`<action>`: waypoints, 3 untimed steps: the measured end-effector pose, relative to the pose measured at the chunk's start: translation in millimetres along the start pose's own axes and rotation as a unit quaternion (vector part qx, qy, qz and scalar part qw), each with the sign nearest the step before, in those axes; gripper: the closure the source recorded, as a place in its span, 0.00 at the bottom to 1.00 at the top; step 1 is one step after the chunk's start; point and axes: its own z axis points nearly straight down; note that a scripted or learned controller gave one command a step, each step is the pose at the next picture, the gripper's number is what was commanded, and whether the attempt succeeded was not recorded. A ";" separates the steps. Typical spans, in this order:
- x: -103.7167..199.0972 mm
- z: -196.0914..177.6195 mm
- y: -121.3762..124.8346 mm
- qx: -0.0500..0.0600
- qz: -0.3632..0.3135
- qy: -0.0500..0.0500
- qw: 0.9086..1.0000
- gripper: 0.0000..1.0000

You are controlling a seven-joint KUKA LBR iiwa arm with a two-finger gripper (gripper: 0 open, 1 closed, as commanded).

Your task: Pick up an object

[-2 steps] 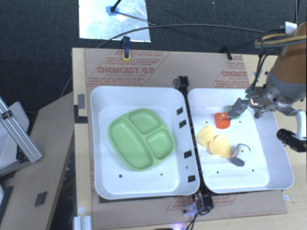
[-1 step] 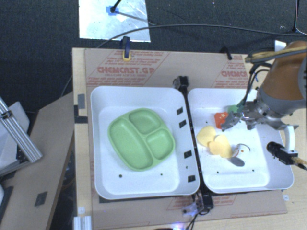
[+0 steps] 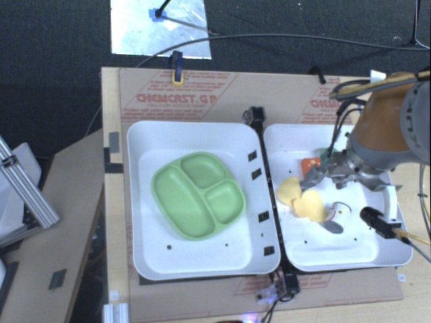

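Two shallow white bins side by side on a cardboard sheet (image 3: 202, 89) printed in red with CHEMCAST, with a blue and yellow clamp (image 3: 176, 67) at its far edge. In the left bin (image 3: 195, 132), a pale green divided plate (image 3: 197, 195) with three compartments, lying flat near the middle and turned a little askew. Along the shared wall between the bins, a row of small black tabs (image 3: 256, 174). In the right bin (image 3: 337, 253), the loose things for picking, all gathered in its left half: an orange piece (image 3: 309, 164) toward the far side, an upper yellow lump (image 3: 289, 190) close to the shared wall, a lower yellow lump (image 3: 312, 208) touching it on the near right, a small white ring-like bit (image 3: 341, 210) just right of that, and a flat grey scrap (image 3: 332, 227) just below. Reaching in from the right, the grey arm with its orange band (image 3: 380, 116). Gripper (image 3: 315, 178) low over the right bin, between the orange piece and the upper yellow lump, just beside both; contact with either not discernible. Jaws apart or together: cannot tell from this slant.
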 end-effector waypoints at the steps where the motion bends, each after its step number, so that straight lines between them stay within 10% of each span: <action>1: 0.5 52.9 0.0 0.000 0.000 0.000 1.000 0.00; 2: 0.0 40.9 1.2 -0.002 0.001 -0.001 1.000 1.00; 3: -1.3 -2.8 8.8 -0.003 -0.002 -0.001 1.000 1.00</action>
